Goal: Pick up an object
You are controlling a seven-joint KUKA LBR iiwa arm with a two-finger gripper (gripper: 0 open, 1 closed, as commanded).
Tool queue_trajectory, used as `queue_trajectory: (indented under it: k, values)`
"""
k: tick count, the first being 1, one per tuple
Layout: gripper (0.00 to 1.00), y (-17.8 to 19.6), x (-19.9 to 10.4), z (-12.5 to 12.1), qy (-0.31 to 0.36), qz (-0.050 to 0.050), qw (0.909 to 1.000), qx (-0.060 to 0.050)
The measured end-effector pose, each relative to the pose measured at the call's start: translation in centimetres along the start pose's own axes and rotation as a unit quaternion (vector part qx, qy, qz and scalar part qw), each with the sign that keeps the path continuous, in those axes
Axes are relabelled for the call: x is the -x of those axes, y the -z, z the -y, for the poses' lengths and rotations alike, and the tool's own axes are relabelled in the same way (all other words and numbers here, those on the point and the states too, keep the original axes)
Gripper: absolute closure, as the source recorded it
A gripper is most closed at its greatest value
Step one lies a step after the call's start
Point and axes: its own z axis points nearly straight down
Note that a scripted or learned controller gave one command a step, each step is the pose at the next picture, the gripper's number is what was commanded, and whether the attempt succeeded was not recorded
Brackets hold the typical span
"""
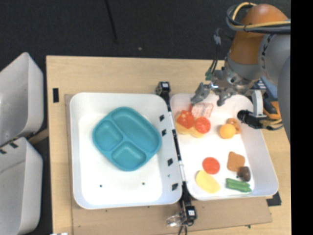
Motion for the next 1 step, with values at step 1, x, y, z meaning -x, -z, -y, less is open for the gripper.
queue_trajectory:
  k: [1]
  values:
    - [0.00, -5.40, 0.20, -0.98, 0.002, 0.001, 1.0000, -0.002]
